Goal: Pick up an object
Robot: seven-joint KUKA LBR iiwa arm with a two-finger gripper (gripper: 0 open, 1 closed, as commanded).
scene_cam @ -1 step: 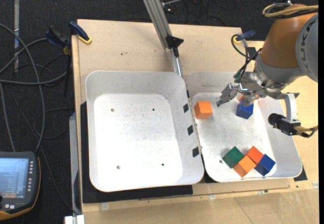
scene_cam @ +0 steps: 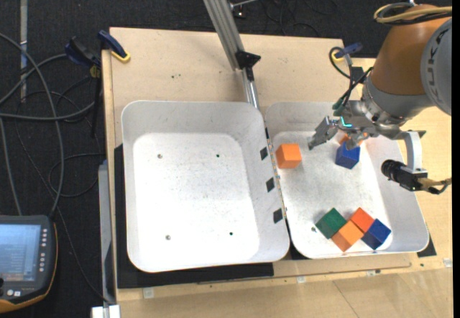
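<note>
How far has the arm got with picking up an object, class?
Done: the gripper has reached the right bin, beside the lone blue cube. In hand: nothing visibly held. Left: gripping and lifting; the orange cube and the four-cube cluster sit untouched.

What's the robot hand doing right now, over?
Gripper low in right bin, fingers spread, holding nothing. Blue block just beside it, orange block left. Four blocks clustered near front edge.

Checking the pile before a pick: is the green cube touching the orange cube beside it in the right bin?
Touching. The camera view shows the green cube pressed against the orange cube, with no white bin floor between them.
</note>
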